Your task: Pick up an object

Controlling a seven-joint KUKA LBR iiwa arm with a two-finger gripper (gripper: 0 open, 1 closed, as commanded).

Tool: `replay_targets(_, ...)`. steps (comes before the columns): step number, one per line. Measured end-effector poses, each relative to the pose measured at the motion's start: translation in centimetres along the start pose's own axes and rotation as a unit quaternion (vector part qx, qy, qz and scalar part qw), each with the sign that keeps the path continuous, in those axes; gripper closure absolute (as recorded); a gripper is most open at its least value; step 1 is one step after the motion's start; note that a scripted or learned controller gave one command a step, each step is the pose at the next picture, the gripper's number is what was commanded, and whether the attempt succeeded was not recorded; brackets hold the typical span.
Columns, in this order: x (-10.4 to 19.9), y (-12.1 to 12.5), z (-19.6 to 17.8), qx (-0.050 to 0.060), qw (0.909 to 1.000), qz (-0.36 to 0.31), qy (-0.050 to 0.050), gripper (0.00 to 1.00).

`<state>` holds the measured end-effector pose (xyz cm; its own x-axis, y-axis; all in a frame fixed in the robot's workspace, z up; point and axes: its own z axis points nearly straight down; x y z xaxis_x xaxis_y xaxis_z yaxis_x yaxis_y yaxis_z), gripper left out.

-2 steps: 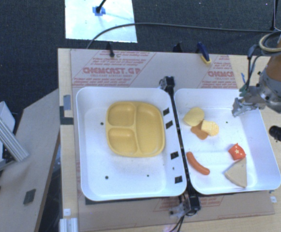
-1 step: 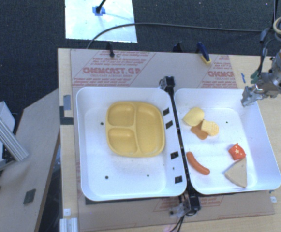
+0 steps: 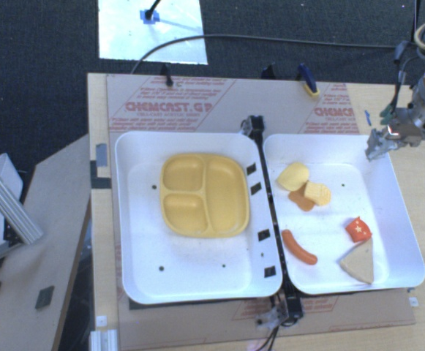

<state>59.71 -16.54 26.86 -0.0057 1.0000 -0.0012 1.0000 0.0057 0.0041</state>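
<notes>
Up by the far right corner of the right bin (image 3: 399, 196), the gripper (image 3: 379, 146) hung; its grip couldn't be told.

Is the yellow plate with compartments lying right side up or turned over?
Right side up. The yellow plate lies flat in the left bin, and its three hollow compartments face upward.

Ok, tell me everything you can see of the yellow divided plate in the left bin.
The yellow plate is a rounded-square tray, plastic by its look, pale yellow with a matte sheen. Raised ridges split it into three compartments: two smaller ones on the left side, one larger on the right. All three look bare. It lies flat, right side up, on the floor of the left bin, nearer the bin's far-right part, touching nothing else. The gripper is far off, over the right bin's far corner.
</notes>
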Motion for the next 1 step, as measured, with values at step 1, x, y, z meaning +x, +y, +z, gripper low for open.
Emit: replay_targets(1, 5.46, -1.33, -0.33, 0.001, 1.0000, -0.002, 0.001, 1.00)
